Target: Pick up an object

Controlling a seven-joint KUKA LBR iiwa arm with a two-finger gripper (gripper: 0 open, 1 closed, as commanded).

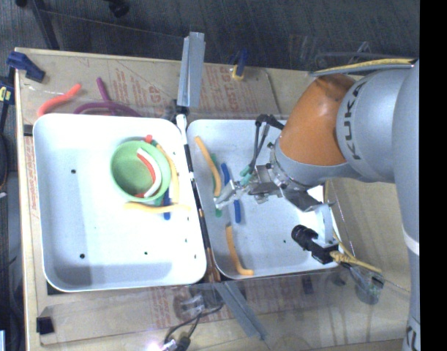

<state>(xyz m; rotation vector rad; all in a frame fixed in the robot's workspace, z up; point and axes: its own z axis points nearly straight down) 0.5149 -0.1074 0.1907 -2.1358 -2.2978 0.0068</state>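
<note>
My gripper (230, 194) hangs low over the left part of the right bin (282, 258), reaching in from the right under the grey and orange wrist. A short blue piece (224, 174) lies just above its tip, and another blue piece (237, 211) lies just below it. A small green item (218, 210) sits by the tip near the bin's left wall. A long curved yellow strip (206, 164) runs along that wall. Another yellow strip (237, 257) lies near the bin's front edge. I see nothing clearly held.
The left bin (84, 247) holds a green bowl (137, 169) with red and white pieces in it, a yellow strip (153, 205) and a small blue piece (167, 215). A metal bar (190, 68) stands behind the bins. Orange and purple cords (77, 101) lie at the back left.
</note>
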